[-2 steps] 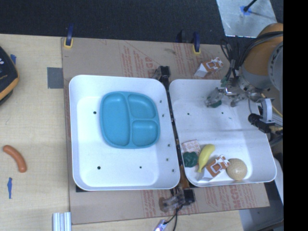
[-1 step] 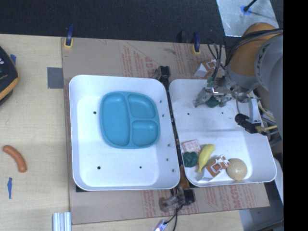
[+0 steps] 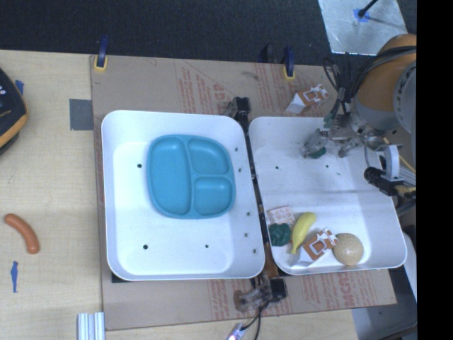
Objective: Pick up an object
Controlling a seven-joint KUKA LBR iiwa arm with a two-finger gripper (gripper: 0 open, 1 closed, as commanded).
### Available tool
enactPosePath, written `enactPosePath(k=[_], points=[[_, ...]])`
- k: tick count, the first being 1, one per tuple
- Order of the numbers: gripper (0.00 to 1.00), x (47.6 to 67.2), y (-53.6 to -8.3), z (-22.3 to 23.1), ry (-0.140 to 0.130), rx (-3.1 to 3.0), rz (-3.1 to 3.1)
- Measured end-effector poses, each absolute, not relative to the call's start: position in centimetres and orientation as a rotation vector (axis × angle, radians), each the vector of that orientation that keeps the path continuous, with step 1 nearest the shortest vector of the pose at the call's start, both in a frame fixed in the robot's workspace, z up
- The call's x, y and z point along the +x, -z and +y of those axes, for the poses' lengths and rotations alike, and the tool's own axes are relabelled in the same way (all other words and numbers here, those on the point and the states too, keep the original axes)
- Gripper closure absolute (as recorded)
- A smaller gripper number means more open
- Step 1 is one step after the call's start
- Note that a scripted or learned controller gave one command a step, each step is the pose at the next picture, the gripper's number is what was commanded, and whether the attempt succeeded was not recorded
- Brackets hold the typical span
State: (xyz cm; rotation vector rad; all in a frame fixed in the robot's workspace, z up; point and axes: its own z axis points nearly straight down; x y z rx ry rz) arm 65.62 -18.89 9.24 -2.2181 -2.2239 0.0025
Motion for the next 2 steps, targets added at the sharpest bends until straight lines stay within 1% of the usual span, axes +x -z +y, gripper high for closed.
enactPosePath(k=[1, 2], points=[[0.0, 65.6, -9.2, -15.3, -0.005, -2.213, -2.225], [0.0, 65.6, -9.2, -19.5, -0.002, -2.218, -2.224]])
